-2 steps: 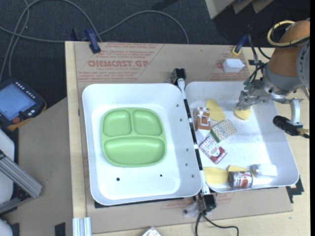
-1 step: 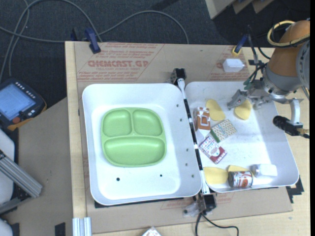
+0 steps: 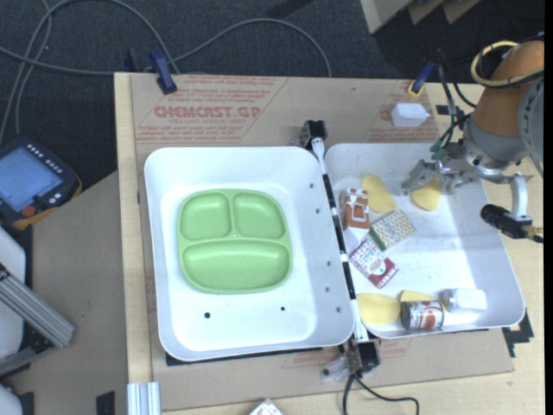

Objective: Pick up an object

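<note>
left bin [image 3: 164, 232]: divided tray [image 3: 233, 240] inside, centred | right bin [image 3: 505, 275]: adjoining left bin | gripper [image 3: 435, 176]: over right bin far side, just beside lumpy item [image 3: 426, 199] | packets [image 3: 373, 249]: near divider | can [image 3: 422, 316]: near edge, beside tube [image 3: 464, 300]

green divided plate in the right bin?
No, the green divided plate lies in the left bin; the right bin holds the small packets and yellow pieces.
</note>
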Action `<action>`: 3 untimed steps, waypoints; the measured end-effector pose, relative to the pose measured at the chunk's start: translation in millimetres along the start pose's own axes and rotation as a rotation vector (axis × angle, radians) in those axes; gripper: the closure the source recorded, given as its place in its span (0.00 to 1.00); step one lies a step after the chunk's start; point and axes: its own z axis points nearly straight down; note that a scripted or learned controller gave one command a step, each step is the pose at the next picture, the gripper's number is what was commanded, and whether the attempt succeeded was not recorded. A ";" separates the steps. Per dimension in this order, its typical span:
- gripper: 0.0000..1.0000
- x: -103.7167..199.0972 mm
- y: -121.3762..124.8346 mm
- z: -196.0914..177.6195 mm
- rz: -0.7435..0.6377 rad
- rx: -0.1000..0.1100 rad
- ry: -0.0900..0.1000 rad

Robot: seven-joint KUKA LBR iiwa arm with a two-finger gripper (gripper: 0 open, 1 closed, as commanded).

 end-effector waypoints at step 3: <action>0.00 -1.0 5.2 0.0 -0.002 0.001 0.002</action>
